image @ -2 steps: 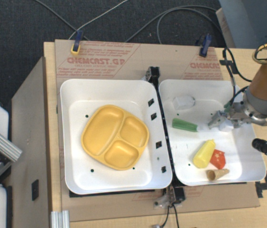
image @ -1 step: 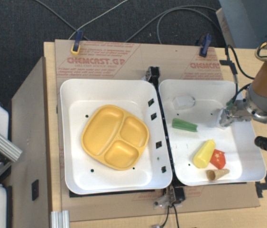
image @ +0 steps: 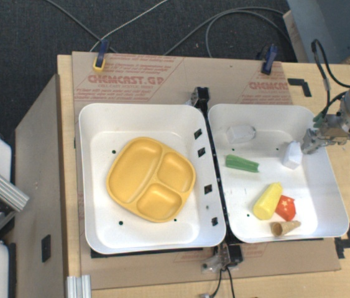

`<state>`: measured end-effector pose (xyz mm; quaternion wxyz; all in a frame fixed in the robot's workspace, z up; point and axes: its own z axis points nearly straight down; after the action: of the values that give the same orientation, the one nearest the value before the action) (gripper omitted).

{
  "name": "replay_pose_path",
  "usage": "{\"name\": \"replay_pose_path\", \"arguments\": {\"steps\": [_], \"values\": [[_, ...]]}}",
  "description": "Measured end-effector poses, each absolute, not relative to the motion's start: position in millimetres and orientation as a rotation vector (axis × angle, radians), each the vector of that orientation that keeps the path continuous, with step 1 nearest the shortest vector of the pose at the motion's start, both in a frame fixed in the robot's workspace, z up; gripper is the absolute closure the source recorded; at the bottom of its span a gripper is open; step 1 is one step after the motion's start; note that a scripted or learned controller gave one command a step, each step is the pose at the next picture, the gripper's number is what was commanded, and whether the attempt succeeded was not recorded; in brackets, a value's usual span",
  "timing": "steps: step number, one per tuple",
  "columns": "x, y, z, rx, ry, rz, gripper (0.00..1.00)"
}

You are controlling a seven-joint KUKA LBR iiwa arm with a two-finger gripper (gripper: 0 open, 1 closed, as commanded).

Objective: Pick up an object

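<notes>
In the right bin (image: 324, 185) a handful of small things lie loose. Nearest the arm is a pale white block (image: 291, 156), up against the bin's right side. Further in, toward the divider, a green stick (image: 242, 163) lies with its long axis running roughly left to right, tipped a little downward at its right end. Below it sit a yellow piece (image: 267, 202), slanted from lower left to upper right, a red piece (image: 286, 208) just beside it, and a small brown cone (image: 285, 228) near the front wall. A clear cup (image: 240, 133) rests toward the back.

The gripper (image: 311, 143) comes in over the right rim, just beside the white block and up to its right; I cannot tell how it is set or whether it has anything. From there the block is the closest pick, lying down and left of it, while the green stick is well apart, further left.

The left bin (image: 94, 166) holds a yellow divided tray (image: 151, 179).
</notes>
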<state>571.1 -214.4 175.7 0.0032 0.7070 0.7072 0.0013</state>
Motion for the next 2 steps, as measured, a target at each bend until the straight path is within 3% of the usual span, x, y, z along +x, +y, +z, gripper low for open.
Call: {"name": "replay_pose_path", "arguments": {"steps": [2], "values": [[578.9, -212.5, 274.2, 2.216, 2.219, 0.004, 1.0]]}}
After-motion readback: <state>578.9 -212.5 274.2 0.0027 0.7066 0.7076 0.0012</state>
